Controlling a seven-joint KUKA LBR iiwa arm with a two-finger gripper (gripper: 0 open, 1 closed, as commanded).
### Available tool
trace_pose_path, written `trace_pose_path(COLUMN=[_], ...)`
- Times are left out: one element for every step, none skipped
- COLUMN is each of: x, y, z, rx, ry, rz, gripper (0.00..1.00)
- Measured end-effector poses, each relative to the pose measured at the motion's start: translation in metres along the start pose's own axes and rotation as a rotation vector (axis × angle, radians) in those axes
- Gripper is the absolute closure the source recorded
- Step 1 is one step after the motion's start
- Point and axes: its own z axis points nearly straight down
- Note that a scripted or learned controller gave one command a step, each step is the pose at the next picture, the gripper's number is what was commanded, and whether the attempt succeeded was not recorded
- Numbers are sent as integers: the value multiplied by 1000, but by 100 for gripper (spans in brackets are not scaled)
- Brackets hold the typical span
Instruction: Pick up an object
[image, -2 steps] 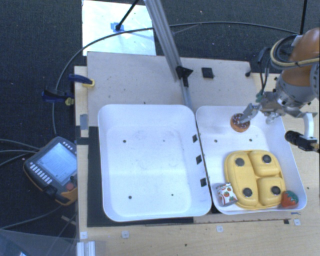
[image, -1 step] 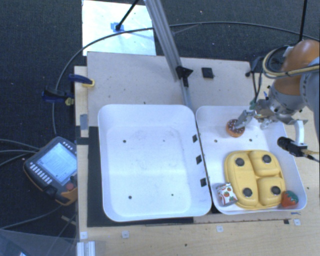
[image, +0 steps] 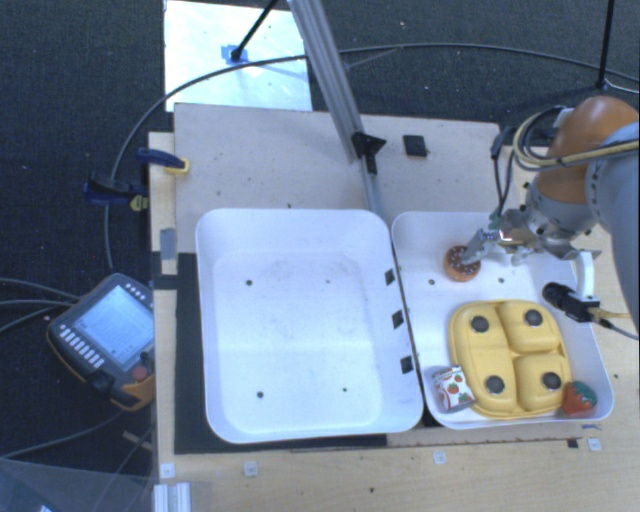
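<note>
A: where's the two-finger gripper (image: 478, 247) sitting?
B: it's hanging over the right white bin (image: 420, 300), fingertips right beside the small round brown donut-like piece (image: 460, 263). Can't tell if the jaws are spread.
A: other stuff?
B: the yellow four-cup plastic block (image: 508, 356) and the red strawberry toy (image: 580, 398) are lying nearby.

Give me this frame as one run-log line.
gripper: at donut toy, right bin | grasp: unconfirmed | also in bin: yellow block, strawberry, small carton
</note>
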Motion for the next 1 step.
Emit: trace_pose_path(x=[0], y=[0], z=[-9], rx=[-1], ry=[-1], rz=[-3], gripper=[100])
